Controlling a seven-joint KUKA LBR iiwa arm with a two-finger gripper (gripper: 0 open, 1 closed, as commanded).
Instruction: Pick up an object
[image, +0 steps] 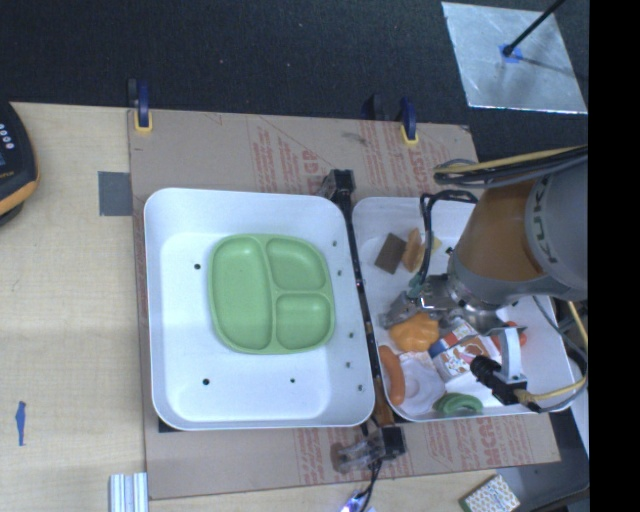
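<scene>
The right bin (392, 206) holds a jumble of small objects. My gripper (421, 300) hangs low over its middle, at the end of the grey arm with the orange band (500, 235). Directly below the gripper, touching or almost touching it, lies an orange lumpy object (414, 332). A reddish sausage shape (393, 373) lies by the bin's left wall. A green ring (458, 405) rests at the front edge. A red, white and blue packet (456, 356) sits right of the orange object. A brown block (390, 252) and a tan piece (413, 249) lie at the back.
The left bin (175, 330) holds a green divided plate (270, 293). A black clamp (341, 183) sits where the bins meet at the back. A cable (545, 398) loops from the wrist over the right bin's front corner. A dark device (12, 155) lies at the far left.
</scene>
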